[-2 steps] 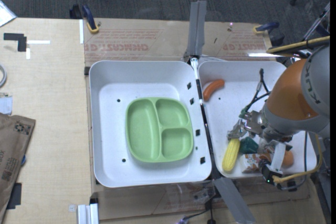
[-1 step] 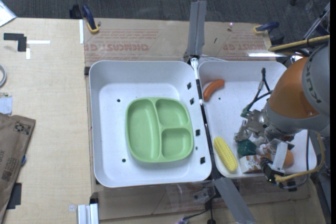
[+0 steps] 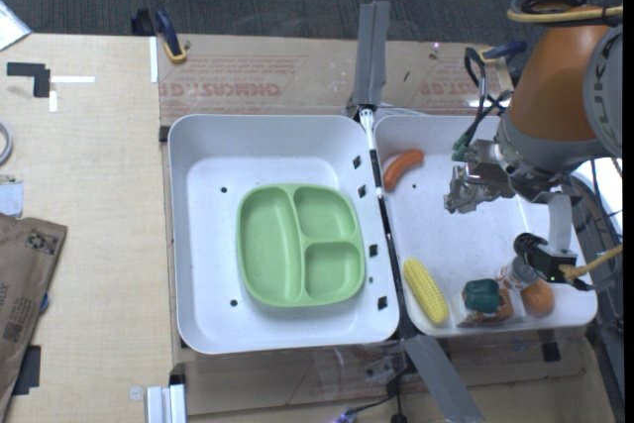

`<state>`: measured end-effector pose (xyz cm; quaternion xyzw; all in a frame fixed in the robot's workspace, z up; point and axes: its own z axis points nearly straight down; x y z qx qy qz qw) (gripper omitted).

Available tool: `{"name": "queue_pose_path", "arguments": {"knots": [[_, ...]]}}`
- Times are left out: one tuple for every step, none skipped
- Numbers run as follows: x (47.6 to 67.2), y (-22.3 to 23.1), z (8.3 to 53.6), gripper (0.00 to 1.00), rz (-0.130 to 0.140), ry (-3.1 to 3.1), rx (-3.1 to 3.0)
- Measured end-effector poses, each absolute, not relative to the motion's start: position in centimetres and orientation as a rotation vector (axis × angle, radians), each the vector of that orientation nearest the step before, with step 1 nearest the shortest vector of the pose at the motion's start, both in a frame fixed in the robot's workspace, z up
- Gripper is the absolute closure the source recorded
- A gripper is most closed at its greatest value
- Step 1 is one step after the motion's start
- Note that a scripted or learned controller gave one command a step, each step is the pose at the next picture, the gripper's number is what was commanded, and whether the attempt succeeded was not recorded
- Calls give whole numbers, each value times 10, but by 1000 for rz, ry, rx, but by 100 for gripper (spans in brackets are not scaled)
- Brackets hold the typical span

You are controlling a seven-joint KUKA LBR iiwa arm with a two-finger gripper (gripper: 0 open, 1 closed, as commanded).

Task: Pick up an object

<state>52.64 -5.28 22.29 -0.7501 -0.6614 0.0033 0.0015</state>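
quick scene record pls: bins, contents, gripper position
left bin: shallow white bin holding a light green three-compartment plastic tray
right bin: shallow white bin with toy food
far left corner: orange sausage-shaped toy
near wall: yellow corn cob toy, dark green toy, small orange round toy
gripper: two-finger gripper above the right bin; finger state unclear

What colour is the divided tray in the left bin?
The divided tray is light green, seen clearly in the camera view.
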Motion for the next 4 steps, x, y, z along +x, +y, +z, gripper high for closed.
{"name": "queue_pose_path", "arguments": {"knots": [[651, -42, 197, 100, 11, -2214, -2225], [651, -42, 198, 0, 10, -2213, -2226], [660, -51, 247, 0, 9, -2175, -2264], [580, -85, 187, 0, 11, -2010, -2410]]}}
